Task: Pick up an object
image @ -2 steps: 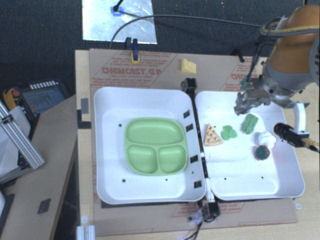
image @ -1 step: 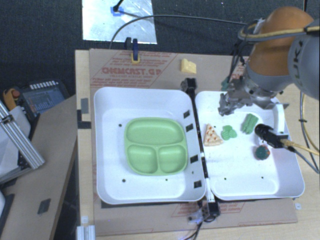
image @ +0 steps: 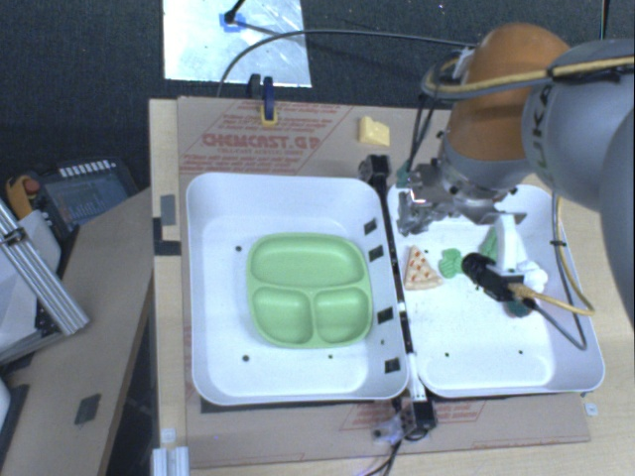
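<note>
My gripper [image: 415, 209] hung over the back left corner of the right bin [image: 496, 360], close to the wall it shared with the left bin [image: 213, 266]. I could not tell whether it was spread or pressed together. What looked like a toy pizza slice [image: 422, 268] lay flat on the right bin's floor just in front of it, with a small green piece [image: 451, 262] just beside it. A green divided plate [image: 298, 261] sat in the left bin.
</note>
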